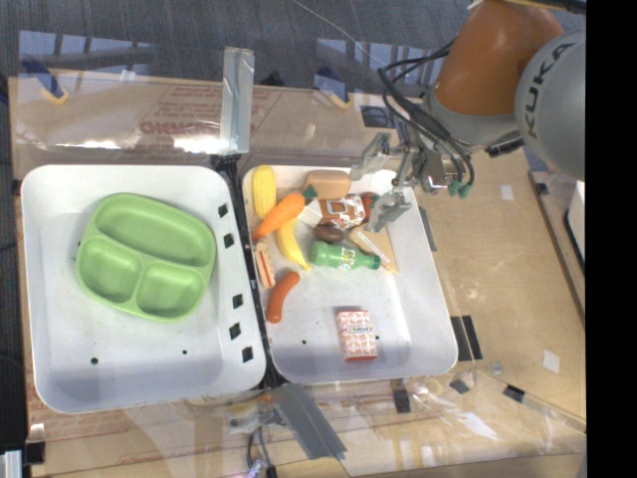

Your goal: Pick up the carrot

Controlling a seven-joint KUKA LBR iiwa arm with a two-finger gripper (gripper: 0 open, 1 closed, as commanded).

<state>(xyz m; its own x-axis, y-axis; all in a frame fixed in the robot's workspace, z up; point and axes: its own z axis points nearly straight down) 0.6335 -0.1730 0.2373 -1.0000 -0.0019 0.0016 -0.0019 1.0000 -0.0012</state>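
The carrot [280,214] is orange with a small green top. It lies slanted in the upper left of the right bin [428,297], resting across a yellow banana [295,248] and just below a yellow corn cob [262,188]. My gripper [383,182] hangs over the upper right part of the same bin, well to the right of the carrot. Its fingers [391,210] are spread open with nothing between them. A bread roll and a small packet lie between the gripper and the carrot.
Also in the right bin are a bread roll [328,181], a brown-and-white packet [344,210], a green bottle [344,257], a red sausage [282,296], a hot dog [264,266] and a pink box [356,334]. The left bin [50,297] holds a green divided plate [146,256].
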